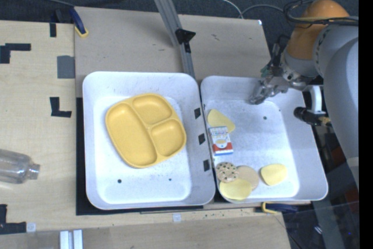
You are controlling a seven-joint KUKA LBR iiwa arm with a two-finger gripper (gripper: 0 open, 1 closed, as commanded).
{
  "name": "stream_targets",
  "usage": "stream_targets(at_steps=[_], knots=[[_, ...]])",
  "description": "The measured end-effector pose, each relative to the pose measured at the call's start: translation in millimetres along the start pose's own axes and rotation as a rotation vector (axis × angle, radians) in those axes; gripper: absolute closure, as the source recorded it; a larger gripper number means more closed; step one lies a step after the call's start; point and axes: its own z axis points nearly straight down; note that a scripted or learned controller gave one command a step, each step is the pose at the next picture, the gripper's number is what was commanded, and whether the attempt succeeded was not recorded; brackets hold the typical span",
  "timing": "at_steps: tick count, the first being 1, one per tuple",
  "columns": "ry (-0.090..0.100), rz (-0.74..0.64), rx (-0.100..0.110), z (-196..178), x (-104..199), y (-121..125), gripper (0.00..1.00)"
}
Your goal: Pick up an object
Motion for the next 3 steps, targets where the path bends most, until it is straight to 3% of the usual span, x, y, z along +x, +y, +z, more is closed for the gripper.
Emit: stream_targets(at_steps=[3], knots=[[-0.002,0.0,0.0,-0.1,-0.8,-0.1,1.0]])
